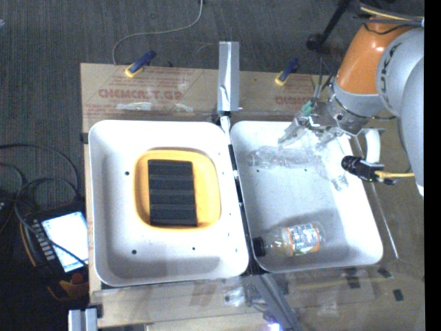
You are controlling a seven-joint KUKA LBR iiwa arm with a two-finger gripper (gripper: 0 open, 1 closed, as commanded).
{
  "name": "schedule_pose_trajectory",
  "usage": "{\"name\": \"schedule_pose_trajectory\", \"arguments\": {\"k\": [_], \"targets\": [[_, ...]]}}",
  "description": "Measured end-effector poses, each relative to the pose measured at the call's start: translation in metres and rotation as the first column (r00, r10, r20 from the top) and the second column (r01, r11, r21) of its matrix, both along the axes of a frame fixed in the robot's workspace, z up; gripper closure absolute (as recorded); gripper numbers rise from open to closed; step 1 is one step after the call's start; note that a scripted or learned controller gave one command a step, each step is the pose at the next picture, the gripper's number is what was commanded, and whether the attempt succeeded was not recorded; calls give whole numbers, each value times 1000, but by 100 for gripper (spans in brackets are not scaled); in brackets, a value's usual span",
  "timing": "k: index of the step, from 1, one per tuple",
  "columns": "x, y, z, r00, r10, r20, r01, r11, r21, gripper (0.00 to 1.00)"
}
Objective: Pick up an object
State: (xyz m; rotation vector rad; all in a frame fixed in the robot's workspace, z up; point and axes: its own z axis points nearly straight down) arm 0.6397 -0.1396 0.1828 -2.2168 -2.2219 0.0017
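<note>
Arm: grey with an orange band, reaching in from the right over the far right corner of the right bin [372, 250]
Jaws [311, 131]: low over the far end of the right bin, at a crumpled clear wrapper [286, 158]; glare and clear plastic blur them, so I cannot tell how far apart they stand or whether anything is caught between them
Wrapper: lies across the far half of the right bin, from near the divider toward the right wall; it seems to reach up to the jaws, but contact is unclear
Bottle [293, 240]: clear with an orange label and dark cap, on its side along the near edge of the right bin, cap toward the divider, well apart from the jaws
Left bin [110, 254]: holds a yellow tray [210, 192] with a black ribbed block [172, 192], central in the bin
Step in hand: judged as closing on the wrapper, the nearest object
Doing it well: come straight down on the thickest bunch of film, not a loose edge; close fully, since thin film slips; lift slowly and check that it rises
Risk: film may slide out, or the tips may scrape the bin floor
Fallback: the bottle, gripped across its body at the label
</note>
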Motion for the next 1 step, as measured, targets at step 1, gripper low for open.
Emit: {"name": "schedule_pose_trajectory", "arguments": {"k": [1], "targets": [[-52, -56, 25, 1000, -17, 0, 17, 1000, -2, 0]]}}
